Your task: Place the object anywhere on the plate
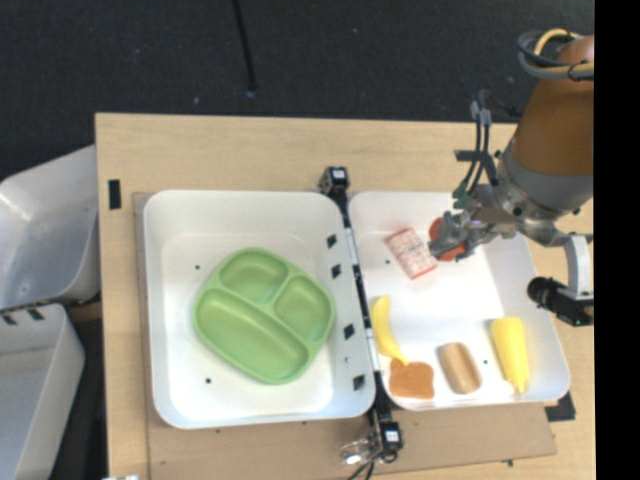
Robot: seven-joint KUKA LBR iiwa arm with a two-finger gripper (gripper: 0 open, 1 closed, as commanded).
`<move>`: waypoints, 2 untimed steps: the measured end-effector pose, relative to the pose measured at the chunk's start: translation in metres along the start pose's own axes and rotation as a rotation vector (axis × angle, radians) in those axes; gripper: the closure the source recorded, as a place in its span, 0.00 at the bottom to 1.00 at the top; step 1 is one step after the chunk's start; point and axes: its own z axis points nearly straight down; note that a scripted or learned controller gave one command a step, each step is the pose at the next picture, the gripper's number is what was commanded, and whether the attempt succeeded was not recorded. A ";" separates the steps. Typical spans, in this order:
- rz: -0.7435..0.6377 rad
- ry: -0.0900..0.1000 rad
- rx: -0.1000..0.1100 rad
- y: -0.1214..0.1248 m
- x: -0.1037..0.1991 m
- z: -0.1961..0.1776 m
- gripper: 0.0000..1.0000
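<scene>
Gripper [452, 238] low in right bin [480, 298], closed around small red object [447, 250], apparently pinched between fingers (view blurry there). Pink-white packet [411, 252] just left of it. Green plate [264, 314] in left bin [170, 268], well apart. Banana [384, 330], corn [510, 352] near front.

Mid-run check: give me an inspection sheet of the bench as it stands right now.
Surface: wooden bench bearing left bin and right bin.
Job's things: green plate with three compartments in left bin, nothing on it; red object by the gripper.
Clutter: pink packet, banana, orange piece, bread roll, corn cob, all in right bin.
Gripper: gripper low over right bin's far side; grasp unclear.
Cables: dark cables along the arm.
Surroundings: white container left of bench, dark floor.
</scene>
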 end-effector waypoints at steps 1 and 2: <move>0.000 0.000 0.000 0.025 0.045 -0.002 1.00; 0.000 0.000 0.002 0.049 0.093 0.020 1.00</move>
